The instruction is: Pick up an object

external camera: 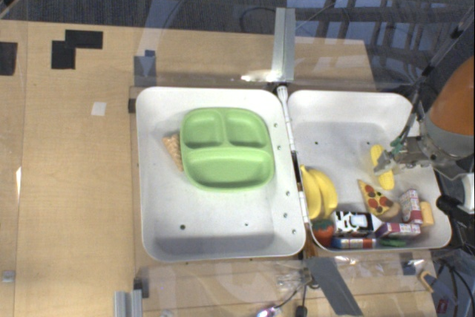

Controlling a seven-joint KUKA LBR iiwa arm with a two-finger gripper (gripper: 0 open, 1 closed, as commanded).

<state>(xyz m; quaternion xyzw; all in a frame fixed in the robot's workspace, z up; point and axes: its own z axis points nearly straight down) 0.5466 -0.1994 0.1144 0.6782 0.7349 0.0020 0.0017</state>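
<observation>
The arm point(451, 119) enters at the right edge of the camera view. Its visible housing is a rounded shell with a broad orange band; the surface below the band is grey. A darker grey, blocky wrist section adjoins the shell on its near side. The gripper point(395, 154) is built of thin metallic grey members, small against the shell, and projects to the left of the wrist section. Screws, markings and cable routing on the arm are too small to resolve.
</observation>
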